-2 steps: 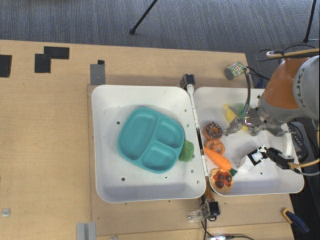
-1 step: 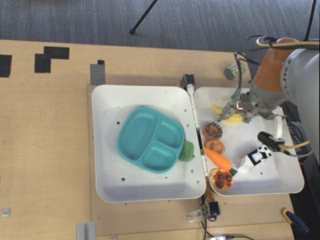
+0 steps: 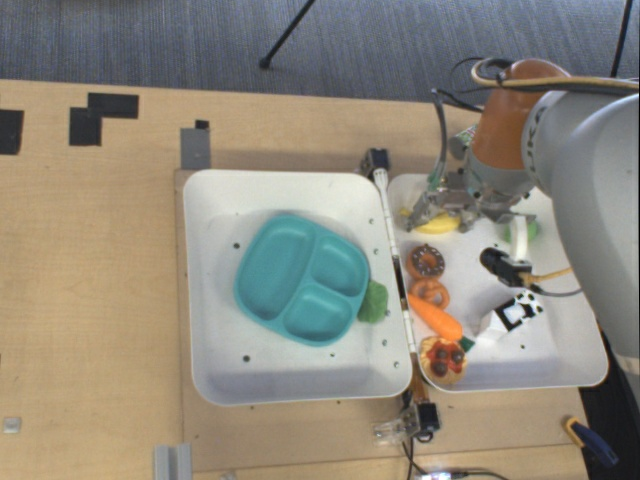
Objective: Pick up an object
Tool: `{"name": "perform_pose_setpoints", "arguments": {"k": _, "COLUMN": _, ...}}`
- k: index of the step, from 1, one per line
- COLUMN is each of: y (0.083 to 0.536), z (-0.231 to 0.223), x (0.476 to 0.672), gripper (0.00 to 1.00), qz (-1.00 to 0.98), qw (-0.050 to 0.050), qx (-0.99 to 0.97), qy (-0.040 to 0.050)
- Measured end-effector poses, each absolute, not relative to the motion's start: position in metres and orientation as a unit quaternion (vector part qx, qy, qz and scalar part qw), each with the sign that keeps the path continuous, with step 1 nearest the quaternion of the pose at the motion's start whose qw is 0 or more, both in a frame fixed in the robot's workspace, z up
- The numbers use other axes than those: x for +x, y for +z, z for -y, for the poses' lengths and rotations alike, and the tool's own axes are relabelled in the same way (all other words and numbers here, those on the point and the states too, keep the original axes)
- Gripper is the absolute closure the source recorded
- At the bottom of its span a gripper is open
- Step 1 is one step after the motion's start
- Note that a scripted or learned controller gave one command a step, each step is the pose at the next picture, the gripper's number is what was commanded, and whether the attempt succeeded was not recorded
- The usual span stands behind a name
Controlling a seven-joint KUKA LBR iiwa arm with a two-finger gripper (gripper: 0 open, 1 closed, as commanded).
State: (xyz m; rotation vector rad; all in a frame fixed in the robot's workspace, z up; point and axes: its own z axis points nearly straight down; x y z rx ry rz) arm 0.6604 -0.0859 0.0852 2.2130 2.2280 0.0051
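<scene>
**binwatcher:** Two bins on the bench. Left bin holds a teal divided plate with a green bit at its right edge.

**kuka_fan:** Gripper sits upper right of the frame, over a yellow banana in the right bin. Can't tell how its pincer stands. Carrot lies lower down.

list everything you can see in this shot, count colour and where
bins: 2, white, side by side on the bench
divided plate: 1, teal, left bin
small green piece: 1, green, left bin, at the plate's right edge
banana: 1, yellow, right bin, under the gripper
doughnut: 1, brown, right bin
carrot: 1, orange, right bin
pizza slice: 1, orange-red, right bin's near corner
gripper: 1, grey, over the banana
</scene>
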Motion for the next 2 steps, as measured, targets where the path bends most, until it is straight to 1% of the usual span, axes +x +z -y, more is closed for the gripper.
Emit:
{"name": "perform_pose_setpoints", "arguments": {"k": 1, "y": 0.087, "z": 0.097, "x": 0.560, "gripper": 0.00, "qz": -0.708, "qw": 0.002, "qx": 0.706, "qy": 0.0015}}
{"name": "perform_pose_setpoints", "arguments": {"k": 2, "y": 0.098, "z": 0.096, "x": 0.562, "gripper": 1.00, "qz": -0.708, "qw": 0.004, "qx": 0.706, "qy": 0.0034}}
